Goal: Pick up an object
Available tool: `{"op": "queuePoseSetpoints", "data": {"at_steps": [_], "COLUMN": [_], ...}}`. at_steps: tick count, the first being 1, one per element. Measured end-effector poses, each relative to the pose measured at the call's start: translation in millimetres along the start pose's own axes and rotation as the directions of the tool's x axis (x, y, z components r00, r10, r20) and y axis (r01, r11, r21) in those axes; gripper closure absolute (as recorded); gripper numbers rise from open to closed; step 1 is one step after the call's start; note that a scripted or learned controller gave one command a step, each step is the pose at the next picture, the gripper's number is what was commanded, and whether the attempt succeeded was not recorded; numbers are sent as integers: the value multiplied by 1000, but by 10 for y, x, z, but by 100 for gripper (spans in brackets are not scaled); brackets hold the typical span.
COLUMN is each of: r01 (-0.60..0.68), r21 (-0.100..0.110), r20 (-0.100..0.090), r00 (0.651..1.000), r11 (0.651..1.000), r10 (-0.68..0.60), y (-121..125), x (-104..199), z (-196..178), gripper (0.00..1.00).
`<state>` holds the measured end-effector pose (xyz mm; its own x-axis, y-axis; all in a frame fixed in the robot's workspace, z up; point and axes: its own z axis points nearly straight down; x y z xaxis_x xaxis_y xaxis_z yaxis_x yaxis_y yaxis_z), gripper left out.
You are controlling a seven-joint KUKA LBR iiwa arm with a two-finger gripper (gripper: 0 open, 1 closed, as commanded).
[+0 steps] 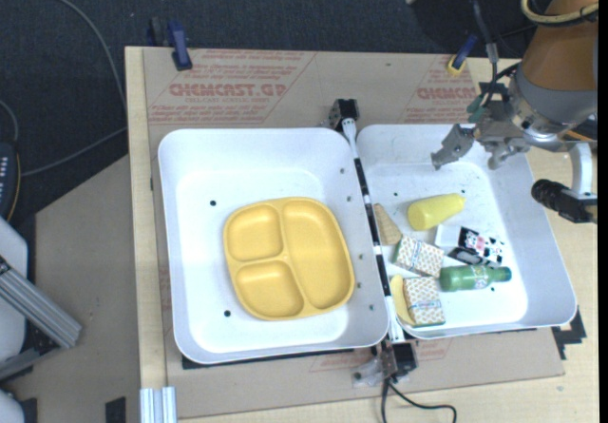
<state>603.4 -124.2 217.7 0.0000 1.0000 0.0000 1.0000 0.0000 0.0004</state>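
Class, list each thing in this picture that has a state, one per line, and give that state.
gripper: open, holding nothing, above the right bin
yellow tray: lying flat in the left bin, compartments bare
green bottle: lying on its side
yellow cylinder: lying on its side

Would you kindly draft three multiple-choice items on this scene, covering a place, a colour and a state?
1. Where does the yellow three-compartment plastic tray lie?
A. left white bin
B. right white bin
C. bare bench

2. What colour is the small plastic bottle lying in the right white bin?
A. red
B. green
C. blue

3. What is the two-finger gripper doing?
A. gripping the bottle
B. resting on the tray
C. open, with nothing between its fingers

Answers:
1 A: the tray fills the middle of the left white bin.
2 B: its body is plainly green.
3 C: its fingers are spread over the right bin's far part, apart from every item.
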Motion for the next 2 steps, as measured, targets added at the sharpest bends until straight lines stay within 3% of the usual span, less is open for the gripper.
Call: {"op": "queuePoseSetpoints", "data": {"at_steps": [1,2], "r01": [0,-1], "r21": [3,-2], "r20": [-1,1], "r00": [1000,1000], "r11": [1000,1000], "r10": [0,1], "y": [-19,-4], "x": [190,186], "z": [1247,1134], "gripper": [0,100]}}
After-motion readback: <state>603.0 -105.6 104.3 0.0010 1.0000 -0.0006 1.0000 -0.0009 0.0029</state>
